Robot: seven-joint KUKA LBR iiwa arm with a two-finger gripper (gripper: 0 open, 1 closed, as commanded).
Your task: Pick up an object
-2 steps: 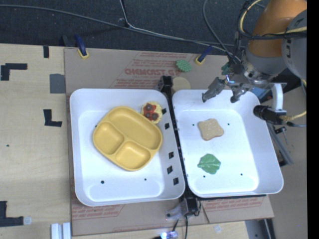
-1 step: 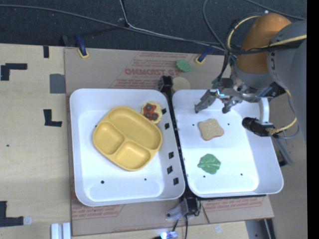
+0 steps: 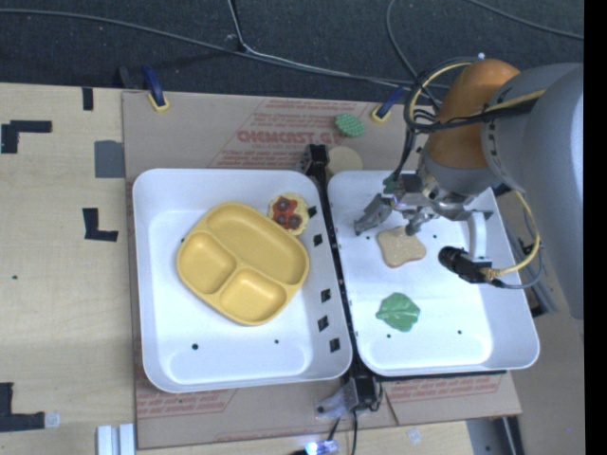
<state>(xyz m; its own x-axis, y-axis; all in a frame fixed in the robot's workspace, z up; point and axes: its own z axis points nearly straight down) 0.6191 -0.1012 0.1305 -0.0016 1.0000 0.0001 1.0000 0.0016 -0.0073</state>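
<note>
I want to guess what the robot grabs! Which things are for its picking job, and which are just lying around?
For the job:
- hand
- tan toast-shaped piece just beside it
- green leaf

Lying about:
- yellow divided tray
- small red round toy
- green dotted piece outside the bins

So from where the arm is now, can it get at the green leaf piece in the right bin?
Probably yes. The green leaf piece lies alone on the right bin's floor, apart from the tan toast-shaped piece the tool hovers by, with nothing over it.
</note>
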